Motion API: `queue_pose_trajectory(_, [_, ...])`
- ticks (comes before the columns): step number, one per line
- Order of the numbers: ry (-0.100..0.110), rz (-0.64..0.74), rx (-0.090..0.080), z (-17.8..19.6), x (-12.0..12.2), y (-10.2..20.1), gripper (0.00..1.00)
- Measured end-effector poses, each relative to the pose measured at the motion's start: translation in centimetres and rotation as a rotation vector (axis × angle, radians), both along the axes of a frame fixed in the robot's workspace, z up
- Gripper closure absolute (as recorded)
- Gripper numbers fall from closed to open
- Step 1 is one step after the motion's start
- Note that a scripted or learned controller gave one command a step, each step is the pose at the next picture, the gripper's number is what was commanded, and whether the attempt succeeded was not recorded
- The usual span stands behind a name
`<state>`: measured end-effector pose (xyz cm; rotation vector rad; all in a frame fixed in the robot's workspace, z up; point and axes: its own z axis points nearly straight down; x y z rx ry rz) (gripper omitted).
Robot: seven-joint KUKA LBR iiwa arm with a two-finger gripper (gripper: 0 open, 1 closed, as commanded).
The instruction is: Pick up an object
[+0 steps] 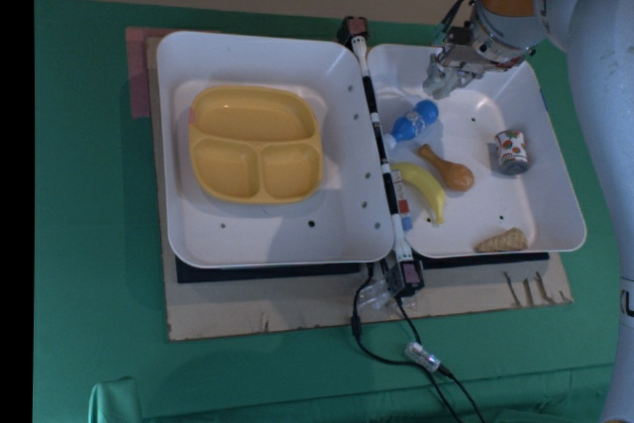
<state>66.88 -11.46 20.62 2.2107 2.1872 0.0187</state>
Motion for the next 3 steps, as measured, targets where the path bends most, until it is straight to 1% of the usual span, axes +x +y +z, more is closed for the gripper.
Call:
queue_pose_trajectory(1, [0.000, 0.000, 0.000, 0.0, 0.0, 0.0, 0.00])
queue_pose_trajectory(2, [0.015, 0.003, 0.005, -1.9, -2.5, 0.5, 0.00])
queue_pose_trajectory(3, [-0.001, -0.004, -0.001, -0.1, -2.2, 0.1, 1.00])
